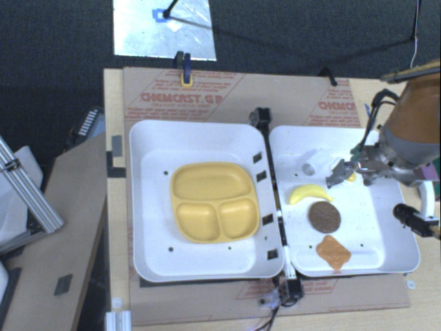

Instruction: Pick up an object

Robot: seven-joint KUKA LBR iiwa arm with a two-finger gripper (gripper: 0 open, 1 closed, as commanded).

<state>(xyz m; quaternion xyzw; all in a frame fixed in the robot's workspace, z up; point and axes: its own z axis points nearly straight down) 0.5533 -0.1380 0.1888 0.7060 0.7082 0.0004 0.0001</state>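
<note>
The end effector [342, 173] hangs low over the right bin [396, 254], near its upper middle part, and its dark fingers are too small and blurred, so I cannot tell how far open they are or whether they hold something. A small yellow piece [351, 178] shows just beside the tips. The right bin contains a banana [309, 194], a brown disc [324, 216], an orange piece [333, 252] and a small pale cup [309, 165]. The banana lies flat just left and below the end effector, apart from it; its long axis goes nearly left to right, with the curve arching upward. The left bin [148, 185] contains a yellow tray [210, 202] with three compartments. Both bins sit on the surface [227, 92].
</note>
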